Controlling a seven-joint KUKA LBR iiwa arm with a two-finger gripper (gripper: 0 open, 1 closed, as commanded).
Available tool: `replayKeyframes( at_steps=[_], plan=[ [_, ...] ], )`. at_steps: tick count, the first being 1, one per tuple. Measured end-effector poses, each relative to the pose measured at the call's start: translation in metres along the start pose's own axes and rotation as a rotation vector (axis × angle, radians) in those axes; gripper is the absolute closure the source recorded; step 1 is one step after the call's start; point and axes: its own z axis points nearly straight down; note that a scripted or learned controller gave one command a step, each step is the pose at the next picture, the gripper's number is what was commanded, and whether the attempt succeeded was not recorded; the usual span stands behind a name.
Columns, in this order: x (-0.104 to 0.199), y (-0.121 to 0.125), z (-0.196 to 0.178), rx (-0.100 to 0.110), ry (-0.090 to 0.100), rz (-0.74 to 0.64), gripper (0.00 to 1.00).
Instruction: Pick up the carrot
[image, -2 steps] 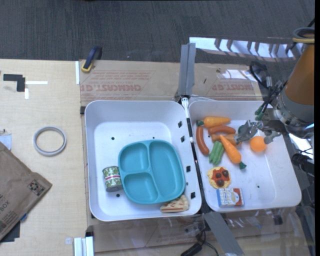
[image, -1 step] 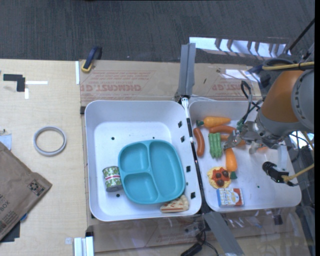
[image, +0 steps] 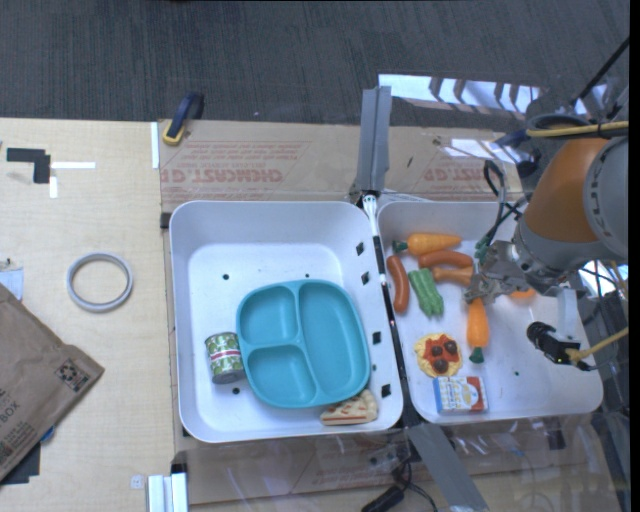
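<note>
Along the right bin's (image: 590, 395) far wall, toy food crowds the floor: a bun (image: 433, 242), two sausages (image: 399, 283), a green pod (image: 427, 292). Bare white floor lies open toward the near right corner, past a pizza slice (image: 441, 354) and a small carton (image: 461, 394). The gripper (image: 487, 282) hangs over the bin's middle; whether its fingers are parted or closed I cannot tell. The carrot (image: 478, 325) lies on the floor just near of it, tip pointing far. The left bin (image: 190, 330) holds a plate (image: 300, 343) and can (image: 224, 357).

Orange carrot (image: 478, 326) — teal plate (image: 303, 342)
</note>
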Motion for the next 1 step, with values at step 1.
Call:
replayKeyframes(
  at_steps=[1],
  plan=[
    [0.0739, -0.0076, -0.1137, -0.003, -0.002, -0.096, 1.00]
  ],
)
